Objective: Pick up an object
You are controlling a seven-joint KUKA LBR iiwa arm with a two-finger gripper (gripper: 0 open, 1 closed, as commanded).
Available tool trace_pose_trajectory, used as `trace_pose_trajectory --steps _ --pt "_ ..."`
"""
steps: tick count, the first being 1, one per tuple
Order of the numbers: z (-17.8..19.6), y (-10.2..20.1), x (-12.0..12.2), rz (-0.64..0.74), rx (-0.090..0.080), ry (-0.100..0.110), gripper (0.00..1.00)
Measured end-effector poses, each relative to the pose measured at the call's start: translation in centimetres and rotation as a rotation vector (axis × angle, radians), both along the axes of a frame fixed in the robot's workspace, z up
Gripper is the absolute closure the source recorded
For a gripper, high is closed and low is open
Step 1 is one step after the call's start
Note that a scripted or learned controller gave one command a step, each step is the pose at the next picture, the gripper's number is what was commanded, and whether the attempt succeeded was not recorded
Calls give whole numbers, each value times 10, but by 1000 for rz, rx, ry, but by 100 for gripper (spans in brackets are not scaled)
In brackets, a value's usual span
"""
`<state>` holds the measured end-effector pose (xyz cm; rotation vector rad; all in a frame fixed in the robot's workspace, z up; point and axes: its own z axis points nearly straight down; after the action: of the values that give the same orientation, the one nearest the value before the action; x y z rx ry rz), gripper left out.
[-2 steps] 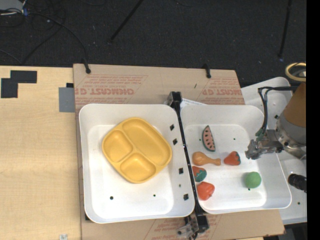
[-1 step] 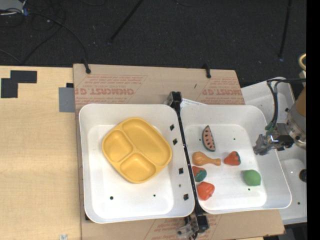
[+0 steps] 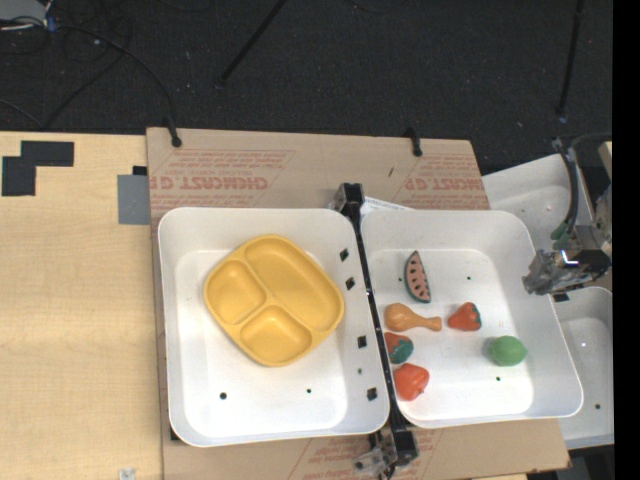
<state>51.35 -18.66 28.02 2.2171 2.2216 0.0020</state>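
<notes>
Cardboard [image 3: 230, 173] beneath both bins bears mirrored red print, too faint to read.

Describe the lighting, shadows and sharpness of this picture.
Camera view: even, soft light on both bins, no strong glare on the yellow tray; faint shadows beside the watermelon slice and green ball; the floor above the bench is dark; small toys look slightly soft; the gripper at the right bin's rim is murky, detail hard to read.
</notes>
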Motion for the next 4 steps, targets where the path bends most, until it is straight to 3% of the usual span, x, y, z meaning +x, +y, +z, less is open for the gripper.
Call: trace_pose_trajectory --steps 2,4 --pt "-18 116 25 3 3 7 100" --pt "-23 206 49 2 2 6 100"
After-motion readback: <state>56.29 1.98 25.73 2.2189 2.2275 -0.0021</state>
